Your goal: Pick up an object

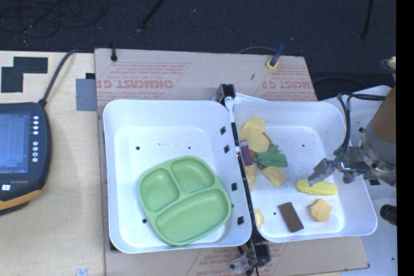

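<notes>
My gripper [325, 172] hangs low over the right bin [336, 114], just above the far end of the yellow corn [317, 188]. One grey finger shows slanting down toward the corn; how the fingers stand to each other I cannot tell, and nothing sits between them that I can see.

The corn is my likely target. It is rounded and lies flat on the bin floor, so, if I close off-centre, it could roll or squirt out toward the near wall. The yellow chunk [320, 210] lies just near of it and the brown block [290, 216] a little left; a slanted descent could nudge either one.

The right wall is close behind my wrist, so there is little room to draw back that way. Left of the corn the floor is open up to the pile of yellow and green pieces [262, 150] by the divider. The green tray [185, 200] in the left bin is well apart.
</notes>
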Motion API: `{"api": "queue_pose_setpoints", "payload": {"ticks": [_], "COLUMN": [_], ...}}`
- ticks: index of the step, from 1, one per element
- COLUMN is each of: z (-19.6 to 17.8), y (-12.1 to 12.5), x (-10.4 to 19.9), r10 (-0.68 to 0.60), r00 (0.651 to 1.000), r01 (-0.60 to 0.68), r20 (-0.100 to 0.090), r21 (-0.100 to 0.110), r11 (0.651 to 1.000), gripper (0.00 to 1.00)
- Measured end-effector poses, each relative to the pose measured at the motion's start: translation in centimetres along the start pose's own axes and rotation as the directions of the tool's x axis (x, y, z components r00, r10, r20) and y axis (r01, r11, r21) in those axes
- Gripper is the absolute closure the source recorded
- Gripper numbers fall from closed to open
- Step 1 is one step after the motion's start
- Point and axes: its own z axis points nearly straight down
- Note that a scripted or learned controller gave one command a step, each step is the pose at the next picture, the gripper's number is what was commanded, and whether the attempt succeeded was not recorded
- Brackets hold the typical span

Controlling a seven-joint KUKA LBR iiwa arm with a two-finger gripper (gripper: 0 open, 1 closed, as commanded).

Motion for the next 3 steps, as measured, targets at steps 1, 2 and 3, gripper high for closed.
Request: {"api": "queue_pose_setpoints", "payload": {"ticks": [1, 2, 3], "z": [10.0, 9.9, 9.9], "y": [-1.7, 4.1, 9.7], "x": [4.9, 8.3, 6.5], "r10": [-0.002, -0.004, -0.004], "r00": [1.000, 1.000, 1.000], "r01": [0.002, 0.004, 0.004], "r20": [-0.001, 0.003, 0.001], "r21": [0.000, -0.005, -0.005], "r11": [1.000, 1.000, 1.000], "gripper": [0.00, 0.00, 0.00]}}
